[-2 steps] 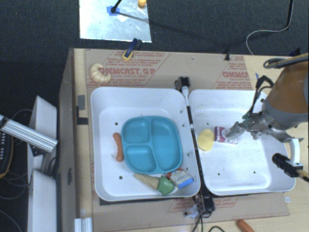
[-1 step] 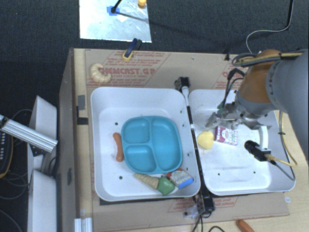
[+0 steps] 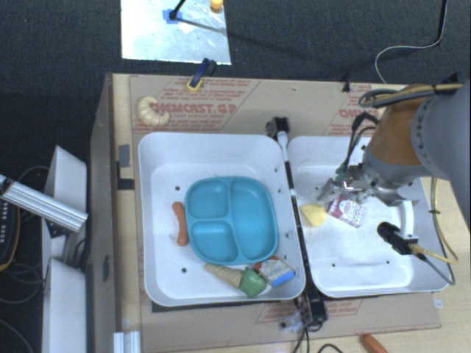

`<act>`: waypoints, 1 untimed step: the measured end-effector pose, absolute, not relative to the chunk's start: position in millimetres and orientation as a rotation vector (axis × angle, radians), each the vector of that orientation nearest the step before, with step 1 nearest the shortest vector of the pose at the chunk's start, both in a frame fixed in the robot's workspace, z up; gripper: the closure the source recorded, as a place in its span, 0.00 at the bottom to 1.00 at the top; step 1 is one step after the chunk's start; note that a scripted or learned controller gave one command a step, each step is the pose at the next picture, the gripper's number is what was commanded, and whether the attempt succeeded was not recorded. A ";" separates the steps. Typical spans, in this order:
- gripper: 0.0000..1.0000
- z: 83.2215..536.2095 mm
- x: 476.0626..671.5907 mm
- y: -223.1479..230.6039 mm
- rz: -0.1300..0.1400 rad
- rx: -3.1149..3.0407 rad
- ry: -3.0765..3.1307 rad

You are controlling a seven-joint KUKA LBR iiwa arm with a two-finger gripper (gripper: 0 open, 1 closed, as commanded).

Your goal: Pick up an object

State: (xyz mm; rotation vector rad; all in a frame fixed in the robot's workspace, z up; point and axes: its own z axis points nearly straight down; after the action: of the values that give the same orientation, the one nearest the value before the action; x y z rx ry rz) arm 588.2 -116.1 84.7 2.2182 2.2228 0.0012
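The cardboard bench top (image 3: 221, 109) under the two white bins reads "CHEMCAST" in red print. The gripper (image 3: 344, 186) hangs low in the right bin (image 3: 368, 271); whether it is open cannot be told. A pink-printed packet (image 3: 347, 211), its lettering unreadable, lies just below it, with a yellow lump (image 3: 314, 215) to its left. Bare bin floor lies beyond.
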 end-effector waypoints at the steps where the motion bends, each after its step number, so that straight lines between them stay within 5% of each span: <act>1: 1.00 95.5 589.1 -116.0 0.004 2.215 2.224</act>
State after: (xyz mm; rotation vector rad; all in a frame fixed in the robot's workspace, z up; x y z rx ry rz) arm 589.1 -116.0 95.5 2.2151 2.2238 0.0037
